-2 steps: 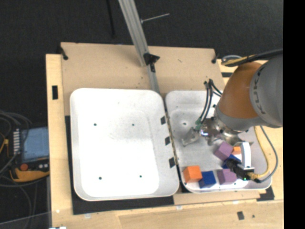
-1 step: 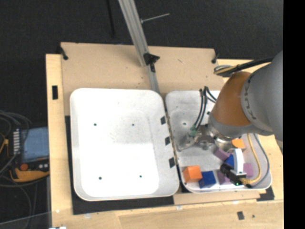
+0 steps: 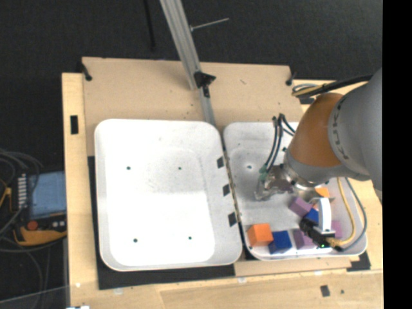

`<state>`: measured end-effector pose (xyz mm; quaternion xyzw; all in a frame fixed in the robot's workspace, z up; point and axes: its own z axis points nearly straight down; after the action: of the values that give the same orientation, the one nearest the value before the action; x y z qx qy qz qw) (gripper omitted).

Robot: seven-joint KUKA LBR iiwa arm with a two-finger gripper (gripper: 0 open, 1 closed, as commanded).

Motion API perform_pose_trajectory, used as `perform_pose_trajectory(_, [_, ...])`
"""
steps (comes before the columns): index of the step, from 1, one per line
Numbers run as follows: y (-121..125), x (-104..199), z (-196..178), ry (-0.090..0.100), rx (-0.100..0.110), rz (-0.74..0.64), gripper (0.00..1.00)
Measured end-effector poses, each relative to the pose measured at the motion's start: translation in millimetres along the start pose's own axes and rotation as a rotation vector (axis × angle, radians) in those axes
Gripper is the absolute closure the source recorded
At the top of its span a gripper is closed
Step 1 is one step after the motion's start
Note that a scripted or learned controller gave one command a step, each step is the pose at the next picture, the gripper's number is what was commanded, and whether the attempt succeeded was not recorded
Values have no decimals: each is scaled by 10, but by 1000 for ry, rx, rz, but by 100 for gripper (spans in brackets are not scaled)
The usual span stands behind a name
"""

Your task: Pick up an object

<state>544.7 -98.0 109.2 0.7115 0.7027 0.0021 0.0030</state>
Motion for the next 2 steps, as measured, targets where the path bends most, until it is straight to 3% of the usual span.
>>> perform_pose_trajectory(2, [143,-91,-1048,-1,4,-15,100])
